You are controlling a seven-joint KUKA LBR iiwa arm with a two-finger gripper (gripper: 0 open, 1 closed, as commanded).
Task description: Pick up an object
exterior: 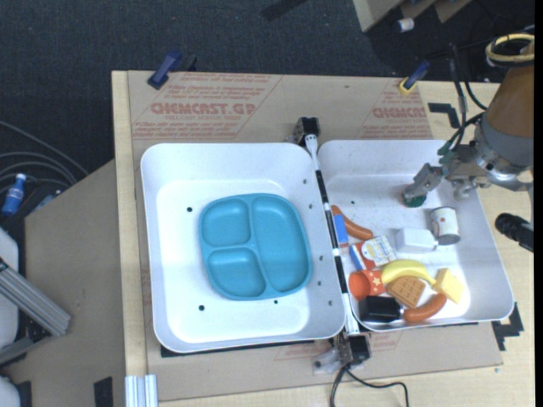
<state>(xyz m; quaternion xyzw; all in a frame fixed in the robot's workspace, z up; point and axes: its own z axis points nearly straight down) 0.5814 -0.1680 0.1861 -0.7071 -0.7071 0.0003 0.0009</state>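
My gripper hangs over the upper middle of the right bin, reaching in from the right. A small dark green thing sits right at its tip; whether it is held I cannot tell. Just below and to the right lies a small grey can on its side, with a white block next to it. Further down the bin lie a banana, a red tomato, a waffle piece, a cheese wedge and a sausage.
The left bin holds a blue divided plate. An orange hot dog, a blue marker and a black object lie along the right bin's left side. Cables hang at the far right.
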